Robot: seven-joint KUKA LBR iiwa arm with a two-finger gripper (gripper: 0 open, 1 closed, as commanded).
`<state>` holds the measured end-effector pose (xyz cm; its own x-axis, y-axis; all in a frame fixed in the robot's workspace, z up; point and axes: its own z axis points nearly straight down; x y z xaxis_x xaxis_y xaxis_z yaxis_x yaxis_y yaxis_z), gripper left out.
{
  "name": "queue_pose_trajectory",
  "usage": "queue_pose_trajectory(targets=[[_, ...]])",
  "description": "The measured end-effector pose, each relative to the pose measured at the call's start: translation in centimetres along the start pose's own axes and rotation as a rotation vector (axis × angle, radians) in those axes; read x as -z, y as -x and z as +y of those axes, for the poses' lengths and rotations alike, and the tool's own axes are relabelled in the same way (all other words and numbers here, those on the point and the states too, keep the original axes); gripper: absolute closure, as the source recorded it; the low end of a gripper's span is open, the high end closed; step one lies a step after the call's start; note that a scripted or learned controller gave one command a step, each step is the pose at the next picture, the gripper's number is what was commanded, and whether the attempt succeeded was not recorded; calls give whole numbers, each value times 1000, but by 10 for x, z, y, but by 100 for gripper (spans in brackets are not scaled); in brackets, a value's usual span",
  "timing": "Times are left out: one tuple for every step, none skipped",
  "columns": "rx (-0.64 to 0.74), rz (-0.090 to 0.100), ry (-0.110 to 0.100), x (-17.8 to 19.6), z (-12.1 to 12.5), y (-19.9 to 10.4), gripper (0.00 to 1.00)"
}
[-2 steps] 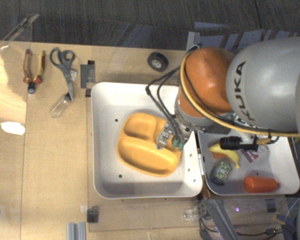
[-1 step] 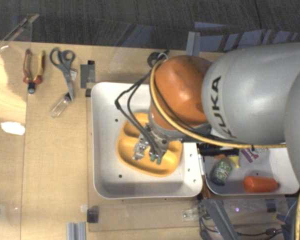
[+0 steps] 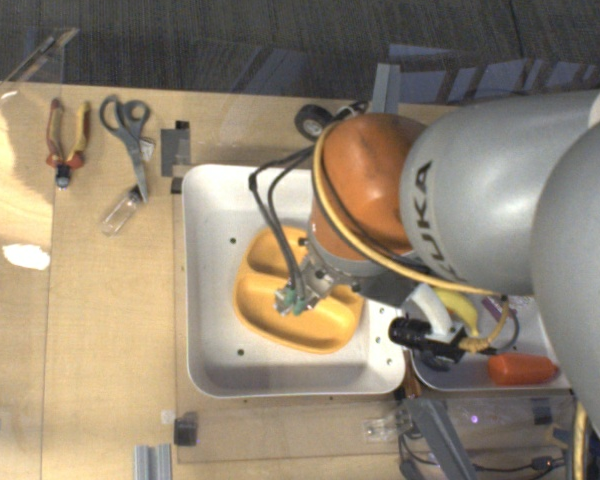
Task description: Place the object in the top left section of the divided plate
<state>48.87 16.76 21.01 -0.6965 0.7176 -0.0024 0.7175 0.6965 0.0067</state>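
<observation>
A yellow divided plate lies in the left white bin, its right part covered by the arm. The arm's orange band and grey wrist hang directly over the plate. The gripper points down at the plate's middle, seen from behind as a small dark and greenish tip with cables running to it. Whether anything is held there is hidden. In the right bin, under the arm, lie a yellow banana-like object and an orange-red object.
Pliers, scissors and a small clear tube lie on the wooden bench to the left of the bins. A black clamp stands at the left bin's top left corner. The arm's grey body covers most of the right bin.
</observation>
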Motion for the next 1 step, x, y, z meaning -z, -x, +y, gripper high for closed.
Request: queue_pose_trajectory(targets=[[-93,-2,1,141,17,19,100]])
